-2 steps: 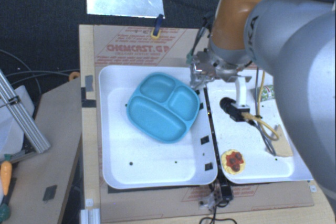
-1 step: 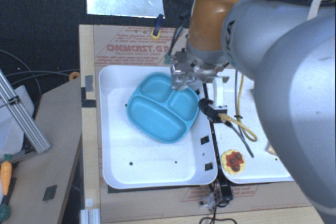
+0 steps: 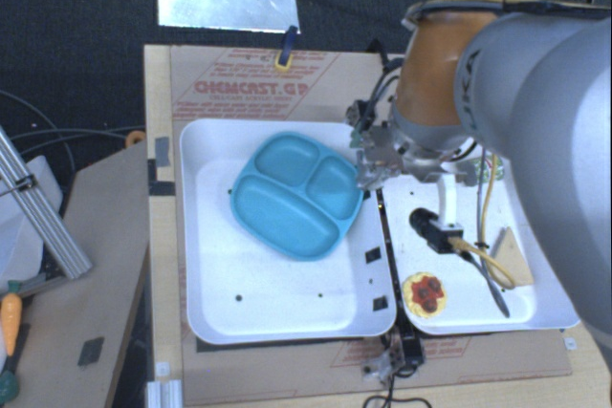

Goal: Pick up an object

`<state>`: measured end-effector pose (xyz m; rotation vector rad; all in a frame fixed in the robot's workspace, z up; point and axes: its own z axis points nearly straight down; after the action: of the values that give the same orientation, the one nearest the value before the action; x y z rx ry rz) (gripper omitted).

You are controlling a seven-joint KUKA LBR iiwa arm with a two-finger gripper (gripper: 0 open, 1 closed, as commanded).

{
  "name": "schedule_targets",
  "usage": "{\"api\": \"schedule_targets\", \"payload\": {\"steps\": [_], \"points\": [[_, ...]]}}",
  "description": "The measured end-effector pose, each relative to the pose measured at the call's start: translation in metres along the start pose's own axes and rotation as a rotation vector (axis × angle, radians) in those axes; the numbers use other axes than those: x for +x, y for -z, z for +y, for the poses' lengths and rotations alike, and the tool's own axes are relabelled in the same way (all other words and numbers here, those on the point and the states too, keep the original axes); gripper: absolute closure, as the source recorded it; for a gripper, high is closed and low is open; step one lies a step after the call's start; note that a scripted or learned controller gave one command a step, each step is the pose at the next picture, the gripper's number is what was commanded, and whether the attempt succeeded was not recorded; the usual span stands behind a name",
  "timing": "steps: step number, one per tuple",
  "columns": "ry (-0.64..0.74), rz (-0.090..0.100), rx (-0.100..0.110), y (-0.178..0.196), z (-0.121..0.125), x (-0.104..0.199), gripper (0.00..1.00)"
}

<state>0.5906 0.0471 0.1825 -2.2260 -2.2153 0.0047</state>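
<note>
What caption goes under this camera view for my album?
The gripper by the blue plate in the left bin; a round yellow toy in the right bin.

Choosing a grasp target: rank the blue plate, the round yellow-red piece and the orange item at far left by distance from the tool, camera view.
1. Blue plate, in the left bin; its right rim is beside the tool.
2. Round yellow-red piece, at the front of the right bin.
3. Orange item, off the bins, far left.
</note>
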Motion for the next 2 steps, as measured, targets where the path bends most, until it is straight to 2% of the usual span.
{"api": "schedule_targets", "payload": {"steps": [1,2], "points": [[0.011,0.004,-0.016,0.106,0.008,0.034,1.0],[0.014,0.004,-0.001,0.068,-0.01,0.091,1.0]]}}
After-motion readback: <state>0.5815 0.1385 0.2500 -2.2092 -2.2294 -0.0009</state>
